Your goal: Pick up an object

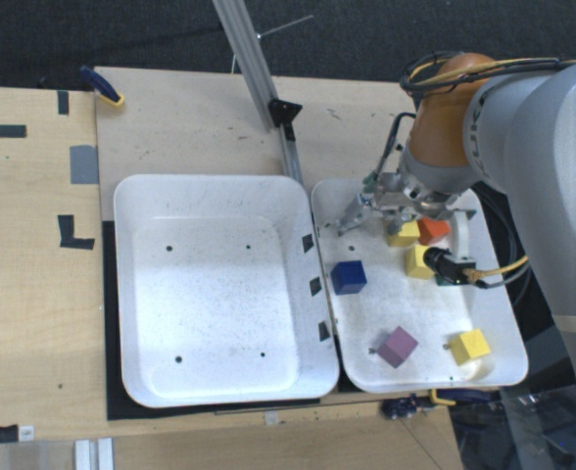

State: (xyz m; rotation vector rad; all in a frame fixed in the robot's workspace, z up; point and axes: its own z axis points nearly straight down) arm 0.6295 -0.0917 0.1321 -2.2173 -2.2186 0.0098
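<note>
The right bin (352, 326) holds several small blocks. A blue cube (348, 276) lies near its left wall. A purple block (397, 346) and a yellow block (469, 345) lie toward the front. At the back, an orange block (433, 230) sits between two yellow blocks (406, 234) (420, 260). My gripper (403, 211) hangs low over the back of this bin, right by the orange and yellow cluster and partly covering it. The wrist hides what is directly under it.
The left bin (131, 262) sits beside the right one with a narrow gap between them. A slanted metal pole (254, 57) rises behind the bins. The arm's grey body (533, 164) and its cables overhang the right bin's right side.
</note>
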